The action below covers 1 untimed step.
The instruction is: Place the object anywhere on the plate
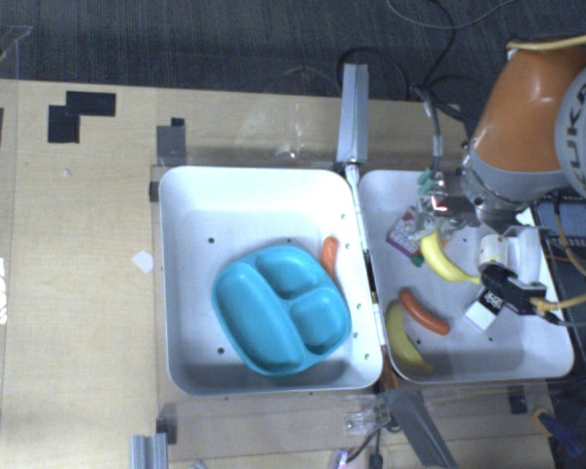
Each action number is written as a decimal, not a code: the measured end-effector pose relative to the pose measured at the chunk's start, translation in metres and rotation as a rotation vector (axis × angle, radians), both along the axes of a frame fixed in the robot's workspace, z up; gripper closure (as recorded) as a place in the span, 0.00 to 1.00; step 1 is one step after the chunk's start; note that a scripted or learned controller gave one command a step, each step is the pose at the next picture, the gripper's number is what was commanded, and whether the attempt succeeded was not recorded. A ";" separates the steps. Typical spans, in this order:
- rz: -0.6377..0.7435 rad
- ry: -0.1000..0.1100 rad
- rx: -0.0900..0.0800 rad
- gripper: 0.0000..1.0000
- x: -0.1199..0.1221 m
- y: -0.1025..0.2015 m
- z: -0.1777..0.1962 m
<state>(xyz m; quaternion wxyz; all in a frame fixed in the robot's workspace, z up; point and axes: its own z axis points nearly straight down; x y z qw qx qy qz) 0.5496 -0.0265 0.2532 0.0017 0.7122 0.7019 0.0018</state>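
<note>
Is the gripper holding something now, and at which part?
It cannot be told. The gripper sits low over the upper end of a banana in the right bin.

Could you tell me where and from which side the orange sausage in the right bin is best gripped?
Probably at mid-length of the orange sausage, coming from above, fingers across its narrow width. It lies flat and diagonal; the lower banana crowds its left end, so the middle looks freest.
</note>
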 end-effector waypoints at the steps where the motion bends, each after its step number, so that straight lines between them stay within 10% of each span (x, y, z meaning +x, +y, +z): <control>1: 0.236 0.002 0.000 1.00 0.035 0.035 -0.069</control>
